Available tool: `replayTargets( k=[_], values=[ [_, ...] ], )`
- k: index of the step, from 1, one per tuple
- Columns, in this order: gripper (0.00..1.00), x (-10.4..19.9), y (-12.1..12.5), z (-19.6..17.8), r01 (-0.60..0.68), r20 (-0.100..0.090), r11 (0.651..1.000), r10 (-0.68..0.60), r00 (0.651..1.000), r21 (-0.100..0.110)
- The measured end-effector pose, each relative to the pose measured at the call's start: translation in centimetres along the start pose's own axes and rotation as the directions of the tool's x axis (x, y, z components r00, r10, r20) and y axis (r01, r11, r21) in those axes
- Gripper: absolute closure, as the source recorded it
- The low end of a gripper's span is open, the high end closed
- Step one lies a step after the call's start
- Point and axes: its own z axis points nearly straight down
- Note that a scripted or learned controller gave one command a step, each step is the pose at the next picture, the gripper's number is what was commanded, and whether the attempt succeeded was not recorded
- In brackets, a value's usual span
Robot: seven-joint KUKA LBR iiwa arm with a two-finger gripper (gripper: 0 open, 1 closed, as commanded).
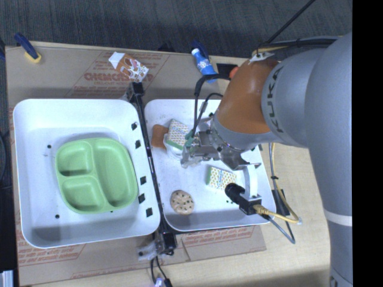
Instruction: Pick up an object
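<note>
The arm [299,100] is leaning over the right bin [179,109], and the gripper [190,153] is hanging low, straight up the view from the cookie [181,201]. Whether it is released or clenched, I cannot tell. The wrist is blocking the business end, and nothing is showing plainly in its grasp.

The likeliest target is the checkered packet [176,133]. It is lying farther up the view from the cookie than the gripper, with its near edge just beside the gripper or touching it; I cannot tell which. A brown lump [157,136] is sitting at about the same height above the cookie, off to its left. It is pressing close to the packet, so I am judging that crowding to be the risk here, because a close there could nudge both.

A second packet [220,177] is lying up and to the right of the cookie, close under the wrist. The cookie itself is sitting alone toward the bin's near wall, well apart from the gripper. It is looking like the easier pick, flat and free on all sides, but the arm is not lining up over it.

Far left of the cookie, the green plate [96,175] is resting in the left bin [36,124], out of play.

As I am reading it, the pick is not yet done. The next move is calling for a firm close on the checkered packet and a clean lift.
</note>
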Motion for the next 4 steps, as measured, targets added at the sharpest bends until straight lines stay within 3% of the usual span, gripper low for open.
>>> replayTargets(
  k=[1, 3, 4],
  values=[
    [0.0, 0.0, 0.0, 0.1, -0.001, 0.0, 1.0, 0.001, 1.0, 0.001],
    [0.0, -2.4, 7.9, -0.8, -0.002, 0.0, 1.0, 0.002, 1.0, -0.002],
    [0.0, 6.5, 2.5, 0.1, 0.001, 0.0, 1.0, -0.001, 1.0, 0.002]
  ],
)
